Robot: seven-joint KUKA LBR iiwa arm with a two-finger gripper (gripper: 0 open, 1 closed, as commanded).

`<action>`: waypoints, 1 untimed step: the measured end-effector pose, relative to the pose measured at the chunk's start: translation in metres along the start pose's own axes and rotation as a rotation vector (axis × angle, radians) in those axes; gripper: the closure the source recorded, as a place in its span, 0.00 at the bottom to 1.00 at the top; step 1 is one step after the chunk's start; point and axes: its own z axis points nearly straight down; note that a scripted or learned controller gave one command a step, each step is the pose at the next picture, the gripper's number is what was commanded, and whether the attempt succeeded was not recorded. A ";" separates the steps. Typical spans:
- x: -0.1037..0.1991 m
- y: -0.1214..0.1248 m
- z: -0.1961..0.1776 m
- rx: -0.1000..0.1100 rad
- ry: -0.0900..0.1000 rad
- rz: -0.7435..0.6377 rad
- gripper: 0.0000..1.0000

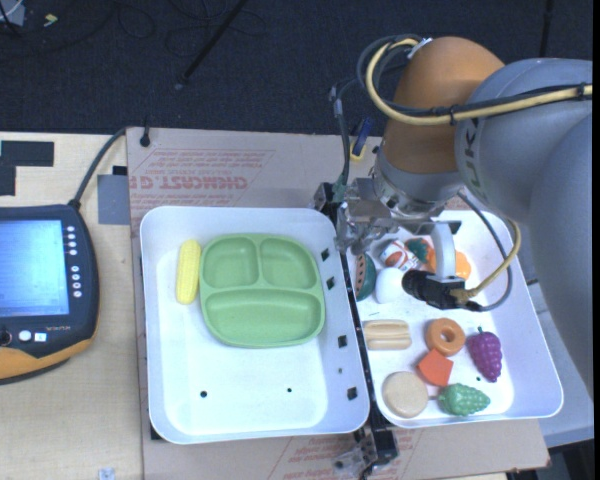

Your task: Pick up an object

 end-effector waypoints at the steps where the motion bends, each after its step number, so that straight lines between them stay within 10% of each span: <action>1: 0.044 0.012 0.001 0.000 -0.001 0.000 1.00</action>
